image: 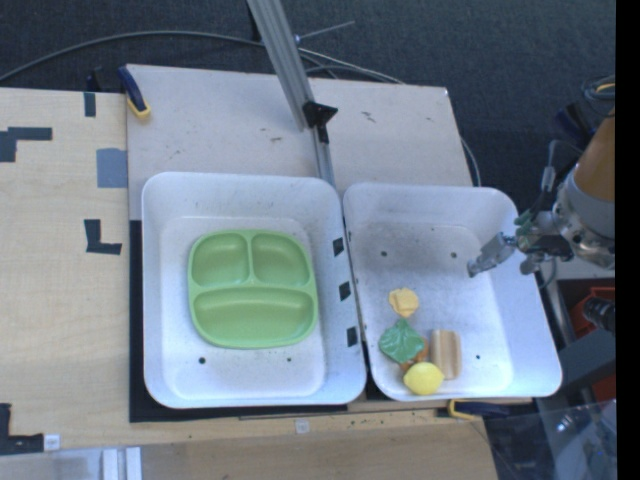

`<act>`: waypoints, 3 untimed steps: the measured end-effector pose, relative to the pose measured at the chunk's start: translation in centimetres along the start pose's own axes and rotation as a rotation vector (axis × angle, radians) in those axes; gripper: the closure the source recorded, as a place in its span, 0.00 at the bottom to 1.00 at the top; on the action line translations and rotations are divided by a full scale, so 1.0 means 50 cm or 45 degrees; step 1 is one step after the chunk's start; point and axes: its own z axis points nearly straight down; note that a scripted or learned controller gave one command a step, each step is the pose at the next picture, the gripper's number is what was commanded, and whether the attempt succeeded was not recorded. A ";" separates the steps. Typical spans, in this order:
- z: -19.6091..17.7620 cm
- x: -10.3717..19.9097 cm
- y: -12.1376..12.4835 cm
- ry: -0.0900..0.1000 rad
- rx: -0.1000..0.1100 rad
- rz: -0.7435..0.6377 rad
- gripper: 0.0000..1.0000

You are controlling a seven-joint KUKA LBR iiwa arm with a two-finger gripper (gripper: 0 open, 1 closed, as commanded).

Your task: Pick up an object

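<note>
Gripper (492,256): at the right bin's (455,203) right wall, above its floor; finger spread cannot be told, nothing seen held. Below and left of it, clustered in that bin: yellow piece (403,301), green leaf (401,343), lemon (424,378), tan block (445,353). Far left of it, left bin (160,298) holding green tray (252,289).

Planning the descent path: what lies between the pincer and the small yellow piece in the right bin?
In the camera view, bare white floor of the right bin lies between the pincer and the small yellow piece.
</note>
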 end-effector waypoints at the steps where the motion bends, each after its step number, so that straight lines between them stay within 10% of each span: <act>1: 0.000 0.000 0.000 0.000 0.000 0.000 0.00; 3: 0.188 0.028 -0.006 0.001 0.007 0.001 0.00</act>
